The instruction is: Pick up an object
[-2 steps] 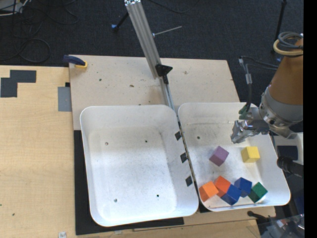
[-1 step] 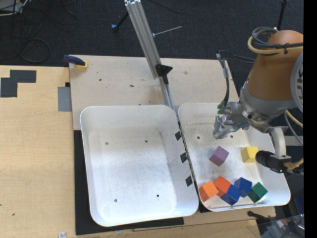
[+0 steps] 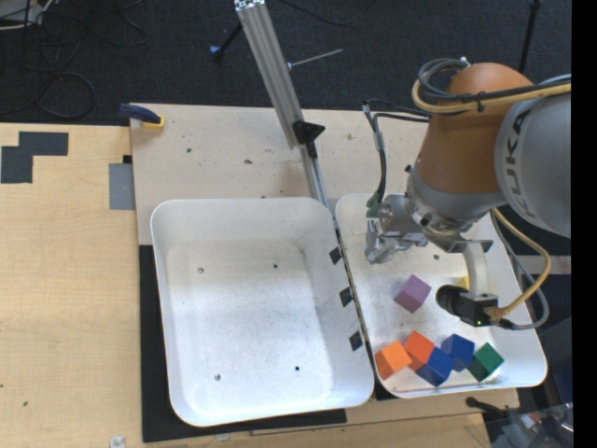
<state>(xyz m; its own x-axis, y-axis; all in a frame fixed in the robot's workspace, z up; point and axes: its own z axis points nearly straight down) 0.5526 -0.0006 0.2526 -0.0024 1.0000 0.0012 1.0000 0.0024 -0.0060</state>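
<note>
Your gripper (image 3: pixel 384 248) hangs over the upper left part of the right bin (image 3: pixel 532 367), close to the wall it shares with the left bin (image 3: pixel 187 250). You cannot tell from this view whether the pincer is wide or narrow; nothing shows held in it. The grey wrist and the orange band (image 3: pixel 466 138) sit above it at about 1 o'clock and cover much of the bin's upper half.

The purple cube (image 3: pixel 411 293) lies alone on the bin floor at about 5 o'clock from the gripper, near it but apart. Farther down, toward the bin's near edge, you have a tight cluster: an orange cube (image 3: pixel 393 358) at the left, a second orange-red cube (image 3: pixel 419 346) touching it at 1 o'clock, a blue cube (image 3: pixel 435 368) just beside those, another blue cube (image 3: pixel 457 348) at its 1 o'clock, and a green cube (image 3: pixel 487 360) at the right end. These crowd each other, with little room between them.

A black fitting with a cable (image 3: pixel 464 303) hangs off the arm at 3 o'clock from the purple cube, close beside it. Black clips (image 3: pixel 343 295) line the divide between the bins. A slanted aluminium rail (image 3: pixel 278 82) rises from the bench at 11 o'clock of the gripper.
</note>
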